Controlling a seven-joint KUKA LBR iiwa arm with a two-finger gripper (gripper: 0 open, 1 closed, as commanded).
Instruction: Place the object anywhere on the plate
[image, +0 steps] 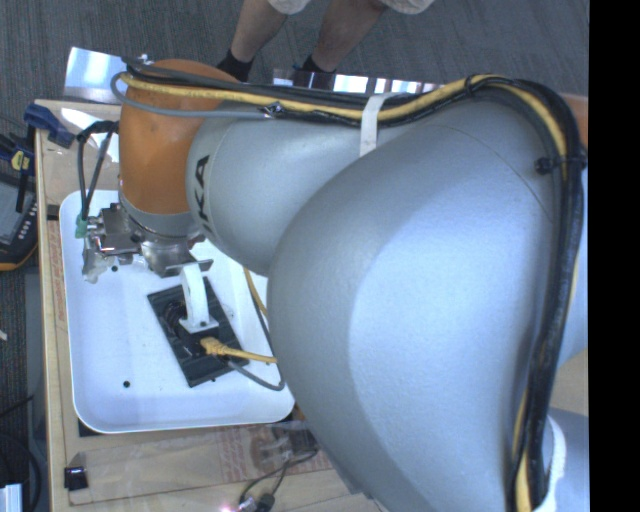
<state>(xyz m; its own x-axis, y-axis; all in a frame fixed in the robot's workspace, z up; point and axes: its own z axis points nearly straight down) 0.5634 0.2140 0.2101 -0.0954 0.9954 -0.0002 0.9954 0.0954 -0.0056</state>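
Note:
The grey arm with its orange band (160, 130) reaches from the right and covers most of the camera view. Its wrist hangs low over the far left part of the left white bin (120, 400). My gripper (97, 243) shows as a small metal part at the wrist's left side, close above the bin's left wall. Nothing can be made out in it. A tiny dark speck (127, 384) lies on the bin floor toward the near left.
The arm's bulk hides whatever lies to the right of the left bin. Wooden bench (150, 460) runs along the bin's near side. Blue and yellow tools (20, 160) lie past the bench's left edge. A person's legs (280, 40) stand at the top.

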